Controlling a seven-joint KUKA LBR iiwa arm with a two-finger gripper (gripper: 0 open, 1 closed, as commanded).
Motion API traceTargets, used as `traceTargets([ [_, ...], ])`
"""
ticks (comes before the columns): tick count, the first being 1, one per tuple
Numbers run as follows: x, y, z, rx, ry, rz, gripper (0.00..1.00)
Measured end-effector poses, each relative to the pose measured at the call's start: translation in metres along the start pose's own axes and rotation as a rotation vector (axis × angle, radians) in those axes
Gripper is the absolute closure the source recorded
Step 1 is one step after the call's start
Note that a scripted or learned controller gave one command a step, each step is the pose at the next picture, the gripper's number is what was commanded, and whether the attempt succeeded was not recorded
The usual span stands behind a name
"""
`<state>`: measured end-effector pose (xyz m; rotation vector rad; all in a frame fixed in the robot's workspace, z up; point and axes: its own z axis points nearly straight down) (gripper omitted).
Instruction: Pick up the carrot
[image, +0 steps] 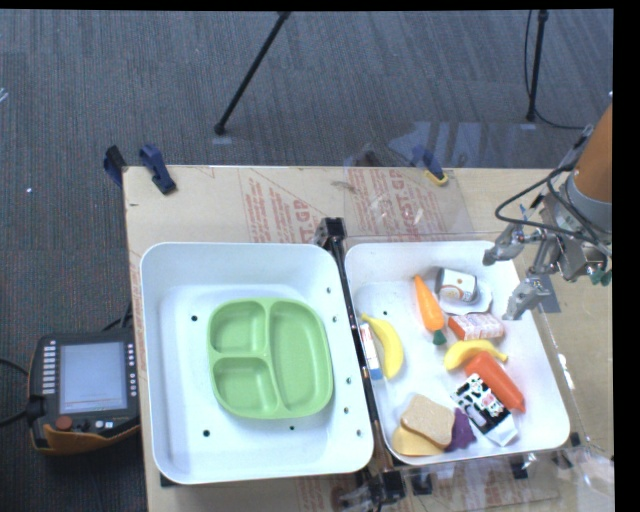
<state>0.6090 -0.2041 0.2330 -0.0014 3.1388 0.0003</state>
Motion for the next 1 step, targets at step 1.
traceTargets([
  [1,0.0006,0.0411,0.1477,-0.003,0.004,0.107,0.00],
])
